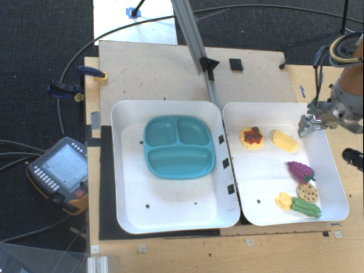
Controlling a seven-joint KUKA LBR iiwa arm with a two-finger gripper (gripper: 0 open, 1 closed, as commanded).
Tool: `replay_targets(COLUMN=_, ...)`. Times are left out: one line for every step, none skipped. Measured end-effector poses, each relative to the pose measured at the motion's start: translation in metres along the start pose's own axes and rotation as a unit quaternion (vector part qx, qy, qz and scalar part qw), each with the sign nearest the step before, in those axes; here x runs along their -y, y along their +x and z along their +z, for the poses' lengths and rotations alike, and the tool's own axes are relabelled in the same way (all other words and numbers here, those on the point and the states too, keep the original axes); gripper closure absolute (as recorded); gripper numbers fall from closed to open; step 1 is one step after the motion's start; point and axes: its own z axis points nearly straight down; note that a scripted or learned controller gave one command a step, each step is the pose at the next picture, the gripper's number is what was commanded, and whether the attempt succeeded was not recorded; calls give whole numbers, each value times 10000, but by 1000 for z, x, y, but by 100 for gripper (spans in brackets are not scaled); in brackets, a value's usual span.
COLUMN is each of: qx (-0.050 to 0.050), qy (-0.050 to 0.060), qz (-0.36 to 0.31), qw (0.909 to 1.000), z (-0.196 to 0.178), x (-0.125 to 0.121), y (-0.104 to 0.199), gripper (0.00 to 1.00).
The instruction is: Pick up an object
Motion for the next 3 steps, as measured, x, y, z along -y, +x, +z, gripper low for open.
replay_targets(qx=4, qy=-15, qz=-26, qw=10000, z=-55, x=-2, y=0, gripper=100)
replay_targets(qx=-10, qy=10, qz=-43, qw=10000, z=-59, x=1, y=52, gripper=100)
replay_targets(qx=-15, qy=12, qz=-52, qw=10000, z=-61, x=5, y=106, gripper=100)
